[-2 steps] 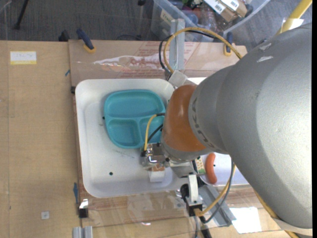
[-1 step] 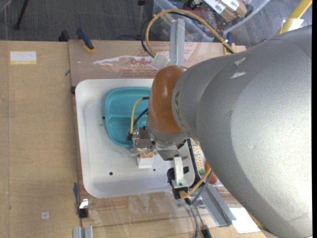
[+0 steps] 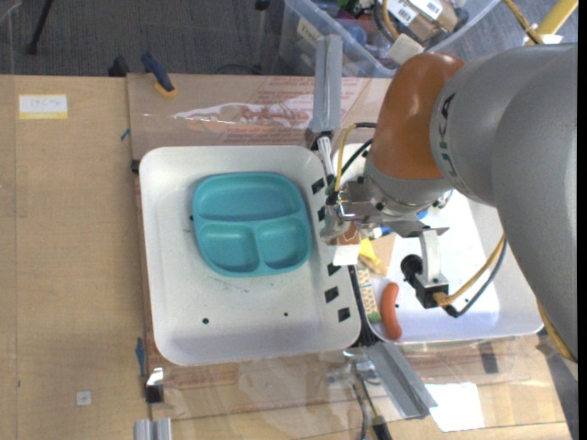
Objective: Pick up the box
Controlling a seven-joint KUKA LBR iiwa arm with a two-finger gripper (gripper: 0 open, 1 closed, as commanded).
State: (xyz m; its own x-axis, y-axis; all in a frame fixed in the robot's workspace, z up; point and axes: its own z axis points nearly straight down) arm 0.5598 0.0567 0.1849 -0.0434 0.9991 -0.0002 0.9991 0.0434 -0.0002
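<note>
- Grey arm (image 3: pixel 500 126), reaching in from right of the plate (image 3: pixel 248 223), orange band (image 3: pixel 413 122) above the wrist, well to the plate's upper right.
- Wooden bench (image 3: pixel 64 246), stretching left of the plate and bearing 2 white bins.
- Left bin (image 3: pixel 174 337), lying around the plate on all sides.
- Right bin (image 3: pixel 481 314), right of the plate, much of it hidden under the arm.
- Clear tote (image 3: pixel 367 21) of mixed clutter, beyond the bench, up and right of the plate.
- Teal plate with 3 compartments, flat in the left bin, toward its far half.
- Gripper (image 3: pixel 353 220), low under the wrist, just right of the plate's right edge, over the wall between the 2 bins; open or closed, cannot tell.
- Red sausage-shaped piece (image 3: pixel 392 312), lower right of the plate, in the right bin by its left wall.
- Box (image 3: pixel 347 237), small, brown and white, just right of the plate, straight under the gripper and partly hidden by it; held or not, cannot tell.
- Yellow scrap (image 3: pixel 371 256), just right of and below the box, right of the plate.
</note>
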